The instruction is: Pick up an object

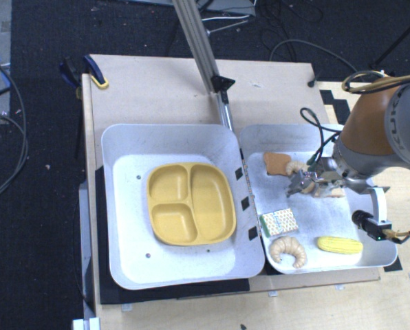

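The right bin (329, 212) holds a brown bread-like piece (276, 163) at its upper left, a green-and-white patterned square packet (278, 221), a pale croissant-shaped item (289, 250) near the front, and a yellow corn cob (339, 245) at the front right. My gripper (303, 183) hangs low over the middle of this bin, just right of and below the brown piece. A pale object (327, 189) lies right beside the gripper, partly hidden by the wrist.
The left bin (122, 205) carries a yellow three-compartment plate (191, 203). A metal pole (198, 36) rises slantwise from between the bins' far edges. The grey and orange arm (377, 129) covers the right bin's far right side.
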